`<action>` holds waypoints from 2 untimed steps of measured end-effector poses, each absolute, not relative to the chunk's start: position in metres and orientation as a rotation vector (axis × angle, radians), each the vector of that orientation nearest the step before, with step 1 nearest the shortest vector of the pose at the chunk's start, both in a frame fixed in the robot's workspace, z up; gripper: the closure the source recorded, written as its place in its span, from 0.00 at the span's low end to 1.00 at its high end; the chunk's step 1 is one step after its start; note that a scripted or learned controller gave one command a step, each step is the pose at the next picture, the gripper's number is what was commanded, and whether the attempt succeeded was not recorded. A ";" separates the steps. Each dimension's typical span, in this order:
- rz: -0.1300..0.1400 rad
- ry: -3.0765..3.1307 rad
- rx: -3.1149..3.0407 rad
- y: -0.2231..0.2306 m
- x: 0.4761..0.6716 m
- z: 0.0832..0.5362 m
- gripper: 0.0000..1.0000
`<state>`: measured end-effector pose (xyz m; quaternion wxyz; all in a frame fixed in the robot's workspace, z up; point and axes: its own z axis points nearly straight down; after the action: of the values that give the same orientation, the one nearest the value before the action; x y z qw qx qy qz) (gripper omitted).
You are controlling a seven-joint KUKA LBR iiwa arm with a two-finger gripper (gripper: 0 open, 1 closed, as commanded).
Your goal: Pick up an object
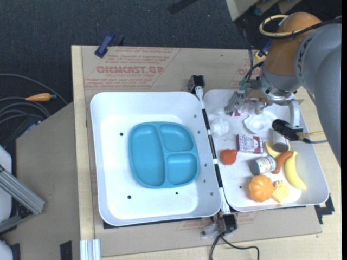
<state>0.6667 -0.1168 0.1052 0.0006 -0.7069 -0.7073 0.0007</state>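
Pincer (pixel 250 103) hangs low over the far end of the right bin (pixel 320 184), grip hidden by the wrist, so I cannot tell; the banana (pixel 294 169) lies nearer us, lengthwise.

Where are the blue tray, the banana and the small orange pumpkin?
blue tray (pixel 162 154), camera view, on the ridge between its compartments.
banana (pixel 294 172), camera view, middle of its yellow body.
small orange pumpkin (pixel 260 188), camera view, centre of its top.
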 end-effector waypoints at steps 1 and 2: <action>0.009 -2.216 -2.219 -0.092 0.665 0.084 0.00; 0.012 -2.215 -2.219 -0.093 0.665 0.095 1.00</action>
<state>0.6651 -0.0928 0.0951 0.0029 -0.7077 -0.7065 0.0038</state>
